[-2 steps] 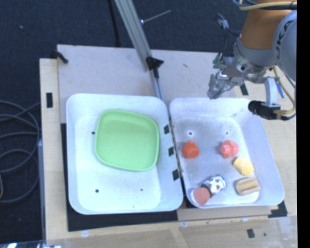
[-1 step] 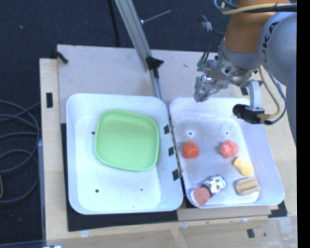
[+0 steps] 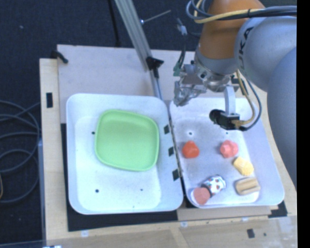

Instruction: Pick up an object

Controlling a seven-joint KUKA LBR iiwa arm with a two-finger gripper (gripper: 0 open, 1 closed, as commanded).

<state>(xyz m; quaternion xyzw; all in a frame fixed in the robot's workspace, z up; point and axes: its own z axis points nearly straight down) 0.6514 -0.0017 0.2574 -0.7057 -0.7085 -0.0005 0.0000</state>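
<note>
We saw two-finger metal gripper [image 3: 182,94] hovering above right white bin [image 3: 258,138], its far-left corner; whether clenched, we couldn't tell. Round orange toy [image 3: 190,150] lay nearest, below it. Approach step, we judged; next: descend, centre, clench.

The grey arm [image 3: 274,40] comes in from the right of the camera view and bends down toward the upper middle of the frame. Its orange band [image 3: 225,27] sits just above the wrist. Below that hangs the pincer [image 3: 183,94], pointing downward; the view is too blurred to tell more of its tip.
</note>
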